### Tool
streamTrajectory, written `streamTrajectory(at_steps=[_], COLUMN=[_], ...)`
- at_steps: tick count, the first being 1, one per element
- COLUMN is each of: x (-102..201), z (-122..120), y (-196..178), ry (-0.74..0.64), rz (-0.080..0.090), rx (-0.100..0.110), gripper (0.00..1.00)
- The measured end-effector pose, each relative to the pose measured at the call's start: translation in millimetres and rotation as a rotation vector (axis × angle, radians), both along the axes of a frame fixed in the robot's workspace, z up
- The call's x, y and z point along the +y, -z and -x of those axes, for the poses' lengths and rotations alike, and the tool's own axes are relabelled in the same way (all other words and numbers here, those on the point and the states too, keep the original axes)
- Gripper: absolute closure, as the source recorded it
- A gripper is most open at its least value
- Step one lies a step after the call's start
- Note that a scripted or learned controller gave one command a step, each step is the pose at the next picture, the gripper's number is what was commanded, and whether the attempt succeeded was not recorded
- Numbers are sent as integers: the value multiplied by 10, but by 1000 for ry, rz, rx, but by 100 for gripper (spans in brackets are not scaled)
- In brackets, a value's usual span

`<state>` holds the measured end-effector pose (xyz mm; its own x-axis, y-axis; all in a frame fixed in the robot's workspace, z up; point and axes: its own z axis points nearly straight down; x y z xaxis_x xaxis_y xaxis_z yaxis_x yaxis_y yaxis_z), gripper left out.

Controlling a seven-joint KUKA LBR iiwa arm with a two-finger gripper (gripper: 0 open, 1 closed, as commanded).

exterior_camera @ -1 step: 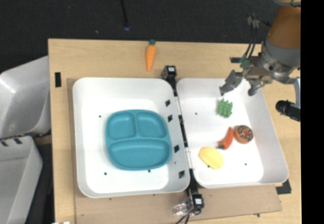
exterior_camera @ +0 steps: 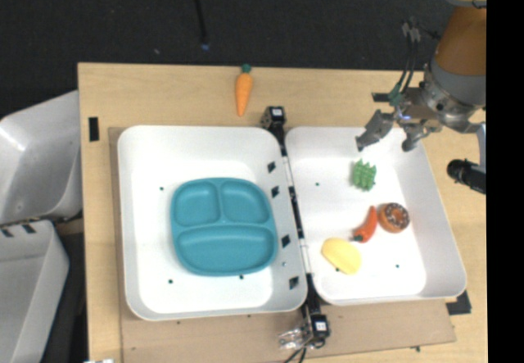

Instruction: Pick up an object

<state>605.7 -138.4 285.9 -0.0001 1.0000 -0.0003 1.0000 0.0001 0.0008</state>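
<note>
Hovering spread wide and holding nothing, the gripper (exterior_camera: 391, 135) hangs just above the green toy (exterior_camera: 364, 174).

Bright, even overhead light washes out the white bins (exterior_camera: 135, 189); the picture is soft, surroundings dark.

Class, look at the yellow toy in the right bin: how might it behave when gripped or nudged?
The yellow toy looks smooth and rounded, so it may slip between fingers. Its lumpy oval shape suggests that it would rock or roll a little if pushed. It appears small and moulded, so it is probably light and stiff.
</note>
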Motion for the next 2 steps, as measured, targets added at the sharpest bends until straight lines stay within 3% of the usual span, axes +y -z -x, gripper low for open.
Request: streamTrajectory(at_steps=[2], x=[7], z=[56], y=[1073], ry=[1], rz=[1], rx=[4], gripper=[0])
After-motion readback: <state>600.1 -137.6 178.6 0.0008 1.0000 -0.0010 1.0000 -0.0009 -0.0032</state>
